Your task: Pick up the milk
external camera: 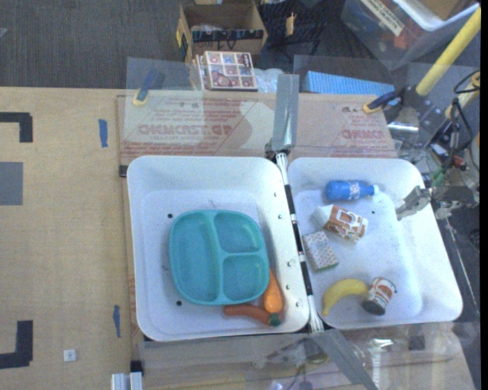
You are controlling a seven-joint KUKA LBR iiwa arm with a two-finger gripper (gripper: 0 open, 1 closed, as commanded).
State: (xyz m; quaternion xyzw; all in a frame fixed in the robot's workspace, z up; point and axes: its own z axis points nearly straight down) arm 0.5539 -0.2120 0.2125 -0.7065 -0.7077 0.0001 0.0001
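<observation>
Approach stage was judged to be in hand; no grasp was seen. The tool [414, 202] was noted at the right rim of the right bin [442, 301], low over the bin wall, with nothing seen held in it; whether it was released or clenched could not be told from this angle. The milk [347, 223], taken to be the small white and orange-brown carton, was found lying on its side in the upper middle of the right bin, well left of the tool. A blue bottle [349, 190] was logged just above it and a small patterned box [320, 250] just below and to its left, both near but apparently apart from it. A banana [342, 292] and a can [379, 295] were noted near the front wall. The next move was judged to call for travel leftward across the bin, alignment across the carton's narrow side, and a descent clear of bottle and box. In the left bin [145, 251] a teal divided plate [219, 257] and a carrot [245, 311] were recorded. The worktop [61, 228] was seen as pale board marked with blue tape and black corner marks. Beyond it, grey carpet, an open cardboard box [200, 15] and a yellow pole [457, 44] were observed.
</observation>
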